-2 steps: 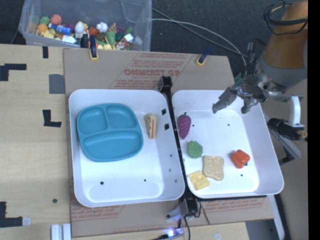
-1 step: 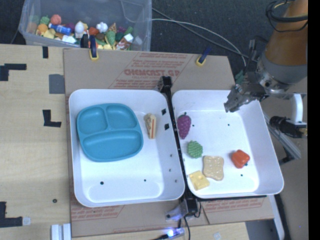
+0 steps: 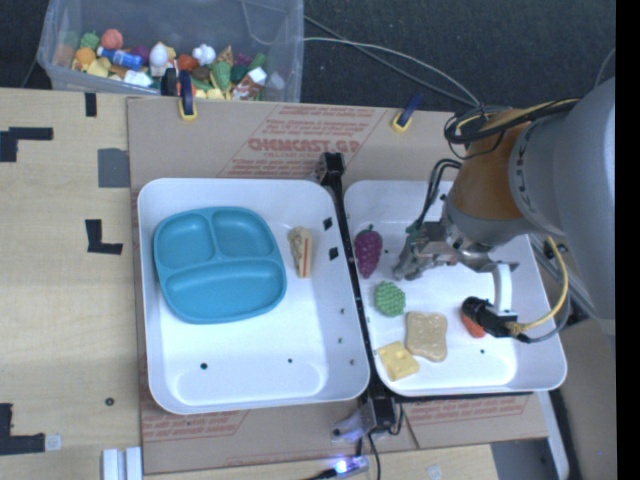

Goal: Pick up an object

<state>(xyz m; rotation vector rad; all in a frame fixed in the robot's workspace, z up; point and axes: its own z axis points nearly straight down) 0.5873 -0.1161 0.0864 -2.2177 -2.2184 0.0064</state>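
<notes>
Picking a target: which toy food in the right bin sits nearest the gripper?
The green round piece, just below-left of the gripper; the purple grapes sit slightly farther.

A light wooden bench (image 3: pixel 60 298) spread out well to the left of the gripper (image 3: pixel 412 258), marked with short black tape strips (image 3: pixel 98 238). A brown cardboard sheet (image 3: pixel 300 143) with red lettering lay beneath the gripper's working area, held at its far edge by two yellow clips (image 3: pixel 404 120). Beyond that edge, dark carpeted floor (image 3: pixel 450 18) filled the background. Far up and to the left of the gripper stood a clear plastic tub (image 3: pixel 170 38) of small colourful toys. Lighting was even and soft.
</notes>
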